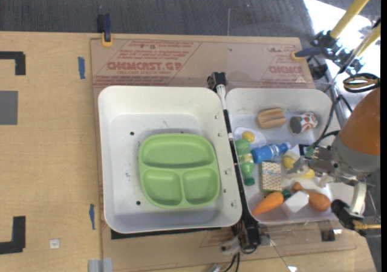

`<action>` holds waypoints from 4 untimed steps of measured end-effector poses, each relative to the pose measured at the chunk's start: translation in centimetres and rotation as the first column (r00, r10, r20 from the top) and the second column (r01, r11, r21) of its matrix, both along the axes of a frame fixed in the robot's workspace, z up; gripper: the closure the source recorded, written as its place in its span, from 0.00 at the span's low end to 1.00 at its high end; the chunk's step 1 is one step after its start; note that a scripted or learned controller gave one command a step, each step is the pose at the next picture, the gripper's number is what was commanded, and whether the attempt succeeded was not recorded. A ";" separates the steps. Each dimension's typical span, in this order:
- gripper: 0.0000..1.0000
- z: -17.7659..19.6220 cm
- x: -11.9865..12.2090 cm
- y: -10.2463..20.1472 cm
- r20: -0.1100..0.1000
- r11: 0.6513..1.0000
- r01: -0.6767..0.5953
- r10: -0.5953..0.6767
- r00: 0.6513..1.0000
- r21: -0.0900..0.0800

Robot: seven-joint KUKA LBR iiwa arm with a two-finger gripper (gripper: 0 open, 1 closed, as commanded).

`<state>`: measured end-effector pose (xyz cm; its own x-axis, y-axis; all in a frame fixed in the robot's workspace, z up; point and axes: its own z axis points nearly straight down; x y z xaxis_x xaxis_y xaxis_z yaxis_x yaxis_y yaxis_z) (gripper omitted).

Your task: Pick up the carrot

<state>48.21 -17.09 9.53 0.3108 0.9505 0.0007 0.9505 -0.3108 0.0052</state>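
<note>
The carrot (268,202) is orange and tapered and lies near the front edge of the right bin (242,104), its tip pointing toward the front-left corner. A white block (295,202) lies just to its right. My gripper (304,166) hangs over the right side of that bin, above a yellow item (291,161), up and to the right of the carrot and apart from it. The grey arm with its orange band (366,126) comes in from the right.
The right bin also holds a tan bun (271,118), a blue bottle (269,152), a green and yellow toy (244,155), a patterned packet (271,176), a grey and orange ball (303,123) and an orange piece (320,202). A green divided plate (179,170) lies in the left bin (115,144).
</note>
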 end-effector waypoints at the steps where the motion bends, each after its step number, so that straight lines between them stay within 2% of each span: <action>1: 0.00 9.1 2.6 9.9 -0.001 0.986 0.166 -0.166 0.986 0.006; 2: 0.00 8.9 11.3 13.4 -0.007 0.974 0.225 -0.225 0.974 0.002; 3: 0.00 8.9 9.4 10.5 -0.014 0.953 0.303 -0.303 0.953 0.001; 4: 0.00 0.1 10.8 6.8 -0.004 0.944 0.329 -0.329 0.944 0.002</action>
